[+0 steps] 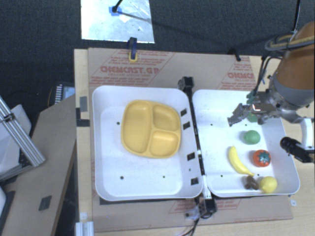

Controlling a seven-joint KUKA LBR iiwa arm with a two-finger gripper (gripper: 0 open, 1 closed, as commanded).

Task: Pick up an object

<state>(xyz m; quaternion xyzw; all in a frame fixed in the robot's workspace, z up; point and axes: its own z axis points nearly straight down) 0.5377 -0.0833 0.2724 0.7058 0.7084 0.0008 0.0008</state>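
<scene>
Brown cardboard covers the desk (pixel 162 68) under 2 shallow white bins. The left bin (pixel 106 132) carries a yellow divided plate (pixel 150 129) with 3 compartments, lying flat near its middle. The right bin (pixel 216 132) carries the small items, and the grey arm (pixel 295 68) reaches over its upper part from the right.

The gripper (pixel 241 114) hangs low over the bare floor of the right bin, pointing left; whether its fingers are apart or together I cannot tell, and nothing shows between them. A green ball (pixel 252 137) lies just below and to the right of it, apart from the tip. Further down are a banana (pixel 238 161), curved and lying flat, a red tomato (pixel 262 158) with a small green top just right of it, a yellow lemon (pixel 268 184) near the bin's lower right corner, and a small brown lump (pixel 252 182) touching or nearly touching the lemon.

The step in hand looks like the approach, with no grasp made. The green ball seems the nearest target: it is round, smooth and likely to roll, so the descent should be centred over it, straight down, closing evenly on both sides rather than nudging it from 1 side. The banana would suit a grip across its narrow middle. The lemon sits close to the bin wall and the lump, leaving little room.
</scene>
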